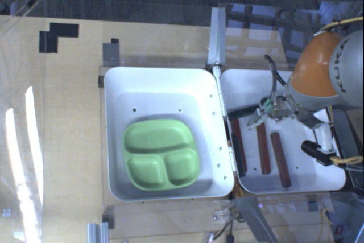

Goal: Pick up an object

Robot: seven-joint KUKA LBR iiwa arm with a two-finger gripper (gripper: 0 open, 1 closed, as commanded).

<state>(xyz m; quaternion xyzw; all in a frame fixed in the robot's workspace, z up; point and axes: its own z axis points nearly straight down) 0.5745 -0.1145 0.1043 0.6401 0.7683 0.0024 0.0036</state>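
My gripper (265,112) hangs low over the back part of the right bin (318,179), with the orange-banded arm coming in from the right. Just below it lies a reddish-brown stick (263,149), its upper end close to the gripper. A second brown stick (280,160) lies to its right. A darker red stick (238,144) rests against a black strip (234,151) along the bin's left wall. A short black bar (242,112) lies slanted just left of the gripper. I see nothing held by the gripper.
The left bin (119,88) holds a green plate (161,153) with three compartments in its front half. A metal divider (216,37) stands behind the two bins. Wooden bench surface lies to the left, with black tape marks (57,36).
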